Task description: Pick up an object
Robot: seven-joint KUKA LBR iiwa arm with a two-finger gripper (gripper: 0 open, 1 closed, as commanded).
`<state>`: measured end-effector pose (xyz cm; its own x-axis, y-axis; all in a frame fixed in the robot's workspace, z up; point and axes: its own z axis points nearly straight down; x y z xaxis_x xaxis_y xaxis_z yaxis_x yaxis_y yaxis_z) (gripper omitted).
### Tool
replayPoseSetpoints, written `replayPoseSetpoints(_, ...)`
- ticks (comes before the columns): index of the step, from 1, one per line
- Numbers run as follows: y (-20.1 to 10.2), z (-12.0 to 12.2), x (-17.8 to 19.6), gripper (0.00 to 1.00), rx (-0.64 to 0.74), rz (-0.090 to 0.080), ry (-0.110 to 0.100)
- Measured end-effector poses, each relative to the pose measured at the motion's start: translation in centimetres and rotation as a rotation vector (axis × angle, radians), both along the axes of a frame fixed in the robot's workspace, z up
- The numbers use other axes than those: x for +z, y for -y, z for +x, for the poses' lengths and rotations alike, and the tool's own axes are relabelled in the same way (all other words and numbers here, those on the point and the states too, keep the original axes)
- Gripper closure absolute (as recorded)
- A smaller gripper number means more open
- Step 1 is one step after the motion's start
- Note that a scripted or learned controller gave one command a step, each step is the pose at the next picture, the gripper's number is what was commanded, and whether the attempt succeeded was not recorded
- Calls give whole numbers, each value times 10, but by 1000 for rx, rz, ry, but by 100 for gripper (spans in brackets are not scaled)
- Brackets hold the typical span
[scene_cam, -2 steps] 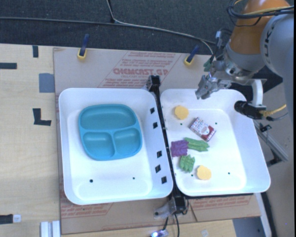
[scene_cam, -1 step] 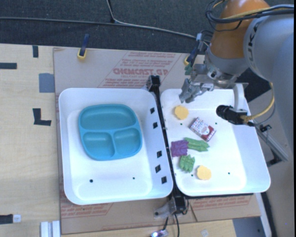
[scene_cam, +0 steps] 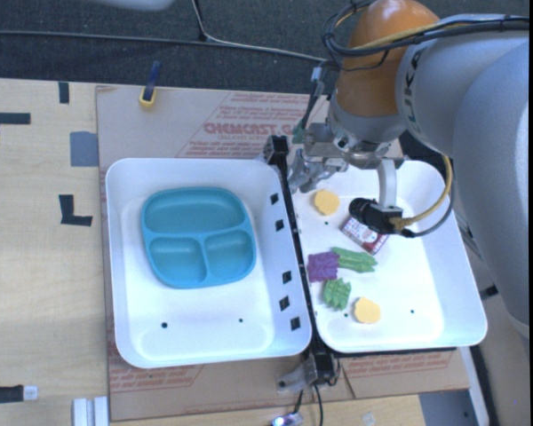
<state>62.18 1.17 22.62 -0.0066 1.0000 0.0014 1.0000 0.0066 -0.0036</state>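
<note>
Over the right bin point(scene_cam: 444, 322), near its far-left corner, the claw point(scene_cam: 313, 174) hangs low beside the wall that divides the two bins. How far it is open cannot be told from this angle, because the metal parts blur together under the wrist, and nothing can be seen held in it.

The candidates all lie in that right bin. A yellow round piece point(scene_cam: 326, 202) sits just beside the claw, toward the near side. Further toward the near edge lie a red and white packet point(scene_cam: 362, 233), a purple piece point(scene_cam: 321, 265) touching a green leafy piece point(scene_cam: 354, 259), a second green piece point(scene_cam: 337, 293), and another yellow round piece point(scene_cam: 367, 311).

The yellow piece by the claw looks like the natural target. To take it well, the claw should probably centre over it, come straight down, and close across its width. It seems small and low, so a shallow descent would likely miss it.

The dividing wall stands close on one side and may crowd a finger. A black part with a yellow cable point(scene_cam: 373, 214) hangs just beyond the yellow piece, over the packet.

The left bin point(scene_cam: 124, 327) holds a blue divided tray point(scene_cam: 198, 236), well apart from the work. A yellow clip point(scene_cam: 147, 97) lies on the bench point(scene_cam: 35, 264) behind it.
</note>
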Motion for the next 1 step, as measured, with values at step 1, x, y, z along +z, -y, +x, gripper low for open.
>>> replayPoseSetpoints(1, -52, -9, -11, 100, 0, -1, 0)
